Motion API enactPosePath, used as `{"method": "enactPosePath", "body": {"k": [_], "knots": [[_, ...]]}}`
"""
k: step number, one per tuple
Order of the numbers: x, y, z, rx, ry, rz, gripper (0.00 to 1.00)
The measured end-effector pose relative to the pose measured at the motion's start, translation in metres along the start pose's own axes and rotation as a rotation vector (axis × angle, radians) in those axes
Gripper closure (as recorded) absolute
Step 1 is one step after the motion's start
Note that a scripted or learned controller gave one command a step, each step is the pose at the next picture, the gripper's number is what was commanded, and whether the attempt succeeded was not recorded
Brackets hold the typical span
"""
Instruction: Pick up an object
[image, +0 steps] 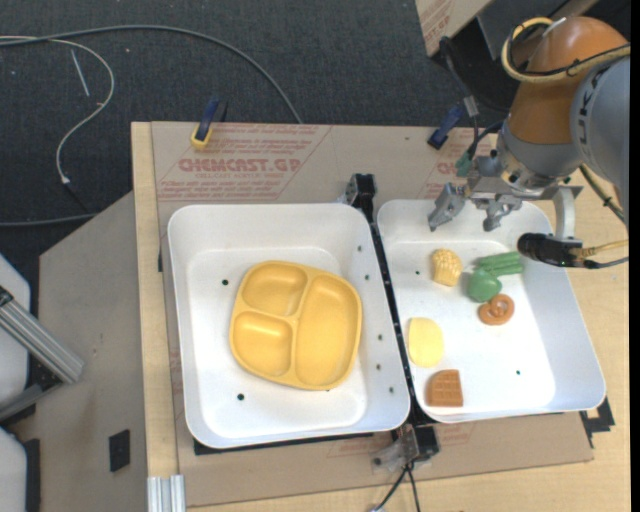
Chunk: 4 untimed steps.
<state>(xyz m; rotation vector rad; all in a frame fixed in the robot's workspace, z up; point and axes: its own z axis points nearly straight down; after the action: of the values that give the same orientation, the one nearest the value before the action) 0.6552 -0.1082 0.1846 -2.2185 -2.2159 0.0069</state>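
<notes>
I see the rounded grey arm (608, 100) with its glossy orange band (555, 75) swelling above the wrist, and a thin yellowish cable (530, 40) looped over the top of that band. Below it sits a pale metal wrist flange with dark wiring, ending in the silver-grey two-finger gripper (474, 213), whose fingers (445, 210) are short, angular metal prongs. A black cylindrical fitting (548, 249) with a cable sticks out beside it.

red "checkcast" lettering on the cardboard sheet (250, 160)
</notes>
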Motion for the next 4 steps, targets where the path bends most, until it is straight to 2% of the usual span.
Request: {"method": "enactPosePath", "body": {"k": [1, 2, 4], "knots": [[-0.002, -0.004, 0.063, 0.001, 0.001, -0.001, 0.00], [-0.002, -0.002, 0.046, -0.009, 0.000, -0.001, 1.00], [0.007, -0.002, -0.069, -0.016, -0.002, -0.003, 1.00]]}}
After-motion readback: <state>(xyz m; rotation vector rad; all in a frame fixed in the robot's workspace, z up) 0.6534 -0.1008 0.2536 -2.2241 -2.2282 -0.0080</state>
